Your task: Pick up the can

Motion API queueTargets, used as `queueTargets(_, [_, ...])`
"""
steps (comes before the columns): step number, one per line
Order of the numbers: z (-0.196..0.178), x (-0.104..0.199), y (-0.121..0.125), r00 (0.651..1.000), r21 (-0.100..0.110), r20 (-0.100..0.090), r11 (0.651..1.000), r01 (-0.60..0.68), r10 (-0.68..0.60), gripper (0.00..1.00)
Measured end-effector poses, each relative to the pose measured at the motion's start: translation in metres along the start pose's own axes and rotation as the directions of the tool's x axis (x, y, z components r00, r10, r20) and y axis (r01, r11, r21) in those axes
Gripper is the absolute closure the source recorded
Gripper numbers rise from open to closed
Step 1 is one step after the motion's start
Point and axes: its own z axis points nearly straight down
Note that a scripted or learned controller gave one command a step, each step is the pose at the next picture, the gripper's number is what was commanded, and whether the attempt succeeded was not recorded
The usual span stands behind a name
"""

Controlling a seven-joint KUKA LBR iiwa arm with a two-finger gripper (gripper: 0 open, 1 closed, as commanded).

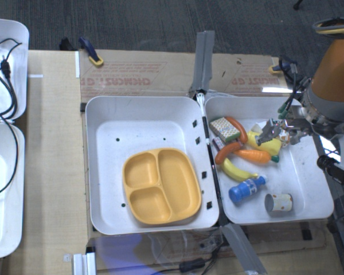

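Dark carpet surrounds a cardboard-covered bench (160,73) carrying two shallow white plastic bins side by side.

Left white bin (103,153): holds one yellow three-compartment plastic plate (160,185), near its centre.

Right white bin (309,182): clutter. Grey arm with an orange band (335,76) enters from 3 o'clock. Its two-finger gripper (273,132) hangs over the pile at the bin's 12 o'clock; finger state: cannot tell, metalwork merges with the items below.

Items, large to small:
- orange carrot-shaped toy (253,156), lying across the bin's middle
- yellow banana-shaped toy (237,171), just beside the carrot at its 7 o'clock
- blue plastic bottle with a white label (246,189), on its side
- small grey-beige cylindrical can (278,202), at the bin's 5 o'clock, lying on its side with the round end facing the camera, standing apart from the bottle and near the front wall.

Handling judgement: the can looks rigid, light, smooth-walled, so likely slippery and prone to rolling when nudged. Best hold appears to be across the curved sides at mid-length, fingers straddling the roll axis. Space around it looks adequate on all sides.
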Motion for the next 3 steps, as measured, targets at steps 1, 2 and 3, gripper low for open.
queueTargets(1, [0.096,-0.029,0.042,0.999,-0.004,0.001,0.999,-0.047,0.047,0.00])
queueTargets(2, [0.137,-0.061,-0.048,0.996,-0.001,-0.001,0.996,-0.084,0.084,0.00])
queueTargets(3, [0.144,-0.086,-0.062,0.996,-0.002,-0.001,0.996,-0.091,0.091,0.00])
